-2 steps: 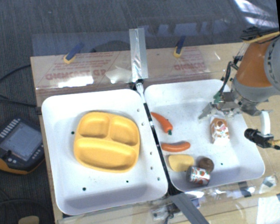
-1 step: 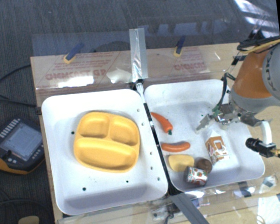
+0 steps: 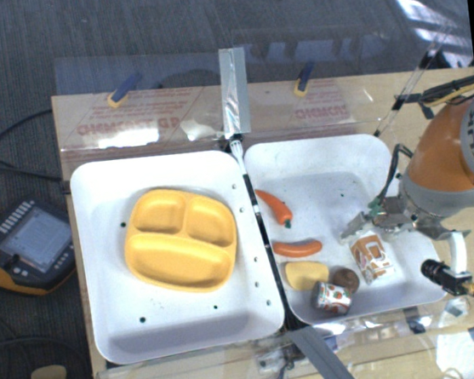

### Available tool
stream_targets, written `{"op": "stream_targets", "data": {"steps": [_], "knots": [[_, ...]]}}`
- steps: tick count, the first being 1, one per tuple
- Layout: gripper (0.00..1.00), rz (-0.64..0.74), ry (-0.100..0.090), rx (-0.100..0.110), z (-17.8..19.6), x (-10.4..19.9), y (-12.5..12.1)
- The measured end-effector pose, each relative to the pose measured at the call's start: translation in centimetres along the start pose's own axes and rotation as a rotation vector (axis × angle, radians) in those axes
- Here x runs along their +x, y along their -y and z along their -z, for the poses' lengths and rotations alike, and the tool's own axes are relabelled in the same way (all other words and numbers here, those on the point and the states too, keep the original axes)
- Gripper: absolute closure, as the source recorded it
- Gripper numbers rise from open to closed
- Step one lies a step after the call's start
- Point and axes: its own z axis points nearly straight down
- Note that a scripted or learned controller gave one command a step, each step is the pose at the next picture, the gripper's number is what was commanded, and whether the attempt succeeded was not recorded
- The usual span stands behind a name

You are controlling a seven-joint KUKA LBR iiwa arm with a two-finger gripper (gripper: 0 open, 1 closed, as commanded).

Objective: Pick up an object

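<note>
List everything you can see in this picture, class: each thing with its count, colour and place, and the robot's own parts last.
Bins: two, white, side by side on the bench.
Divided tray: one, yellow, in the left bin.
Chilli-shaped item: one, orange-red, right bin near the divider.
Sausage-shaped item: one, orange-red, right bin, below the chilli-shaped item.
Pale lump: one, yellow, right bin, front.
Small can: one, white and red, front edge of the right bin.
Carton: one, orange and white, right bin.
Handheld pendant: one, orange and grey, far left.
Arm: one, grey with orange band, right.
End effector: one, over the right bin above the carton.
</note>
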Motion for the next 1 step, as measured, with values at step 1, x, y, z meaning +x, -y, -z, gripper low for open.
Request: {"op": "stream_targets", "data": {"steps": [1], "knots": [[1.00, 0.000, -0.002, -0.001, 0.91, 0.02, -0.14]]}}
